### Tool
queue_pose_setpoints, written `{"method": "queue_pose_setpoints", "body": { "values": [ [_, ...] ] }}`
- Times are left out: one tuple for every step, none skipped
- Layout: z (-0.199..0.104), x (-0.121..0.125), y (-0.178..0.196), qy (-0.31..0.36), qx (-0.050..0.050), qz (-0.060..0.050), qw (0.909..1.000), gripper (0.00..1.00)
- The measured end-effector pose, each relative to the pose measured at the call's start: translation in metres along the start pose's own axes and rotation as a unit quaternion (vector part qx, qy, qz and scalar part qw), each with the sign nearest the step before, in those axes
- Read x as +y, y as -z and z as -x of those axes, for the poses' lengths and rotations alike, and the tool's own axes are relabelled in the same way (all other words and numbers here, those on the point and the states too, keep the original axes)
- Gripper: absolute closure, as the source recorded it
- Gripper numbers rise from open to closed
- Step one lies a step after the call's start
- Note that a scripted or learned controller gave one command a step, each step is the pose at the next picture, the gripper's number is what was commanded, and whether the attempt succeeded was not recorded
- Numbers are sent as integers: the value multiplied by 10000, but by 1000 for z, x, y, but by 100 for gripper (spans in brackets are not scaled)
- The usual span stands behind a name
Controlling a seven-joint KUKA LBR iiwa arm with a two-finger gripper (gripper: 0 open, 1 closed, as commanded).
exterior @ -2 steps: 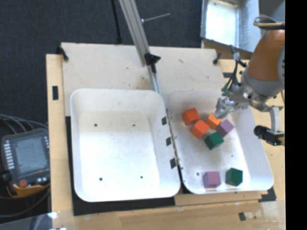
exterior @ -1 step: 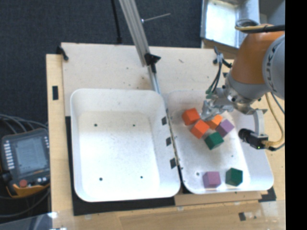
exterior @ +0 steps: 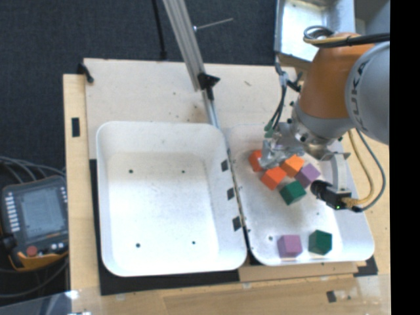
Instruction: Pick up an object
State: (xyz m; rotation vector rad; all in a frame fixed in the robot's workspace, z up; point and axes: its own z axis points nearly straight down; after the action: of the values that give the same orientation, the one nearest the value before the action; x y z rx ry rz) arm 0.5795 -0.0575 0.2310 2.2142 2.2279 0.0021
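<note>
My gripper hangs over the upper middle of the right bin, down among a tight cluster of blocks. Orange blocks lie right under and beside it, with another orange block just to the right. A purple block and a green block touch that cluster on its lower right. Near the bin's front edge lie a separate purple block and a green block. The wrist hides part of the cluster.
The left bin sits beside the right one, sharing a middle rim with black clips. A slanted aluminium rail rises from behind the bins. A pendant lies off the bench at far left. Cables trail by the wrist at right.
</note>
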Motion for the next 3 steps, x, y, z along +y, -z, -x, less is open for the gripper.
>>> {"method": "queue_pose_setpoints", "body": {
  "values": [
    [-49, -21, 11, 8, 10, -10, 10000, 100],
    [-96, -24, 10, 7, 10, -21, 10000, 100],
    [-141, -53, 4, 3, 3, -18, 10000, 100]
  ]
}}
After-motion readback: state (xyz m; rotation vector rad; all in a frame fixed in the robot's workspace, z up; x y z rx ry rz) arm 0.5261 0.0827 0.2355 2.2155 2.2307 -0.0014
